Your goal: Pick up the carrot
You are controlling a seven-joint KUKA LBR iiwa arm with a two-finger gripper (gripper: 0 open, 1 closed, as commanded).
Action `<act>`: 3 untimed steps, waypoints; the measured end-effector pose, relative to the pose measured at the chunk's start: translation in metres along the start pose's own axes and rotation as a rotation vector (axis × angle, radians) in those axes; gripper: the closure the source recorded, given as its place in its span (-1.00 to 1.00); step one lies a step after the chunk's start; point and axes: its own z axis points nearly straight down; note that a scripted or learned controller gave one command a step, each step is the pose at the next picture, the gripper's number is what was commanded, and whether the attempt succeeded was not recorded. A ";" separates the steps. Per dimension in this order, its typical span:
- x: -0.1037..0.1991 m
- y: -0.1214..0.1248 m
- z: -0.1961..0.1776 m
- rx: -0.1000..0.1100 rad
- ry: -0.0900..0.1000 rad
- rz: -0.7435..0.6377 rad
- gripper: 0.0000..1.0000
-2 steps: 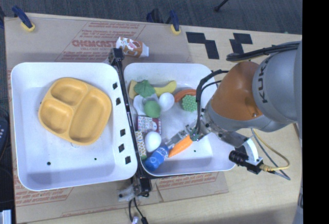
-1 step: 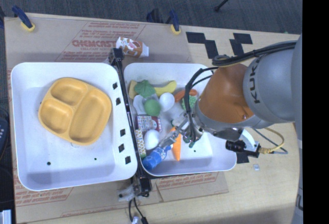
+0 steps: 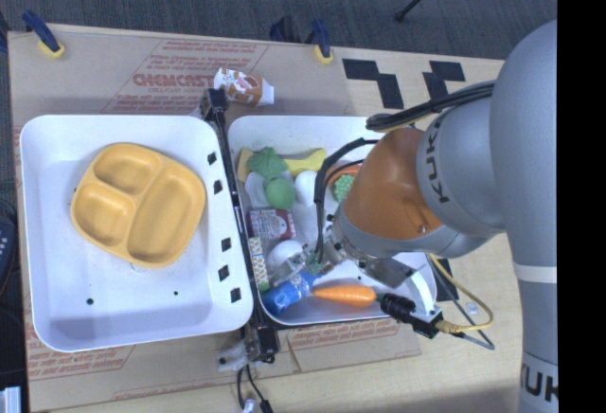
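Near the front edge of the right-hand shallow white plastic bin [image 3: 284, 129], the smooth orange tapered carrot [image 3: 345, 295] is seen lying on its side on the bin floor, its length running roughly left to right. Just to its left a blue plastic bottle [image 3: 287, 294] with a pale cap lies tilted, its end close to the carrot's blunt end. Above the carrot the grey arm with its orange band [image 3: 393, 191] is bent over the bin, and the wrist covers the spot where the jaws would be, so whether they are apart or together cannot be told; the carrot is not seen between them. Farther back in the same bin a green leafy plastic vegetable [image 3: 269, 167], a yellow piece [image 3: 308, 159] behind it, a white egg-like object [image 3: 305, 185] and a small printed packet [image 3: 270, 225] are crowded together. The left-hand shallow white bin [image 3: 57, 307] is occupied by a yellow plastic plate with three compartments [image 3: 137, 203]. Both bins are carried by a tabletop covered in brown printed cardboard [image 3: 180, 70], on which a small white and brown carton [image 3: 243, 86] rests just behind the bins.
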 end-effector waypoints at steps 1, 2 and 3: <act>-0.033 0.062 -0.022 0.002 0.003 -0.104 -1.00; -0.027 -0.014 -0.055 0.003 0.004 -0.168 -1.00; 0.004 0.001 -0.032 0.002 0.005 -0.302 -1.00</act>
